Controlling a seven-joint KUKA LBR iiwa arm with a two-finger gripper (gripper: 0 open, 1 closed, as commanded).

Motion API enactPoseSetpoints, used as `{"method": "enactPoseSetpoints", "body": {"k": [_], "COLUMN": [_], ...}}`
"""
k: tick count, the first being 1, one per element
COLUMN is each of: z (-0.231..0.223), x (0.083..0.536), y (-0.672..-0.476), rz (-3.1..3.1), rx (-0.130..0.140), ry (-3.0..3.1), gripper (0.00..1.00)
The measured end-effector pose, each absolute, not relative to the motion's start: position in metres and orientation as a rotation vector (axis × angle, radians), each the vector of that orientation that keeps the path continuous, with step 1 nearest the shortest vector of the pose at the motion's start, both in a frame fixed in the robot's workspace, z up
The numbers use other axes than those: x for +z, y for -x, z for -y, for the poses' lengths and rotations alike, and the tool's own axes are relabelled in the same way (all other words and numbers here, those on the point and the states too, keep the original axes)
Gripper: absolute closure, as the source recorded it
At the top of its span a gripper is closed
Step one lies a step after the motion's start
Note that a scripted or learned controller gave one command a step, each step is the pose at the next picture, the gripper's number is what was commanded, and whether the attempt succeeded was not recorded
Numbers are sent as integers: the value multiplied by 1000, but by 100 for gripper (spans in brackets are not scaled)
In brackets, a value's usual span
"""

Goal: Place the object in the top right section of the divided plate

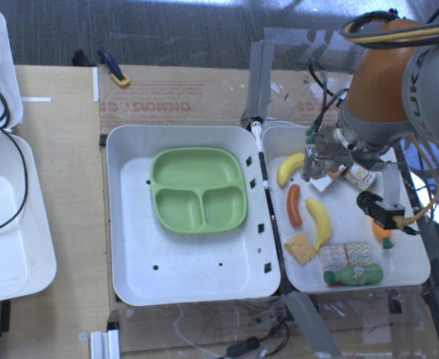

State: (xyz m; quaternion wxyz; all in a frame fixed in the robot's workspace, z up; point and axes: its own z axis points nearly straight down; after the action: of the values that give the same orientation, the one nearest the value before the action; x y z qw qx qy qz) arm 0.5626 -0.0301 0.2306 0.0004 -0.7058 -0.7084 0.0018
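nothing lies yet in any section of the light green divided plastic plate (199, 189) in the left white bin (122, 223), while my tool (318, 163) hovers over the right white bin (413, 264) by the small yellow banana (289, 167), grip unclear.

One fixed camera above the bench (62, 200) looks down aslant, seemingly moderately near, on both bins (122, 223).

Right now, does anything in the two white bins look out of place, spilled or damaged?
Nothing looks spilled or broken. The green divided plate lies flat in the left white bin. The right white bin holds scattered toy food: two yellow bananas, a red sausage, a green bottle on its side.
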Motion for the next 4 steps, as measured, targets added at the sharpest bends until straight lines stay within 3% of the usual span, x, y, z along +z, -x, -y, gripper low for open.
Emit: {"method": "enactPoseSetpoints", "body": {"k": [1, 2, 3, 4], "z": [37, -55, -117, -169], "x": [321, 318, 330, 267], "y": [-612, -641, -595, -567], "rz": [2302, 2182, 2079, 1856], "rx": [3, 6, 7, 10], "ry": [2140, 2261, 2355, 2534], "gripper": [100, 100, 100, 100]}}
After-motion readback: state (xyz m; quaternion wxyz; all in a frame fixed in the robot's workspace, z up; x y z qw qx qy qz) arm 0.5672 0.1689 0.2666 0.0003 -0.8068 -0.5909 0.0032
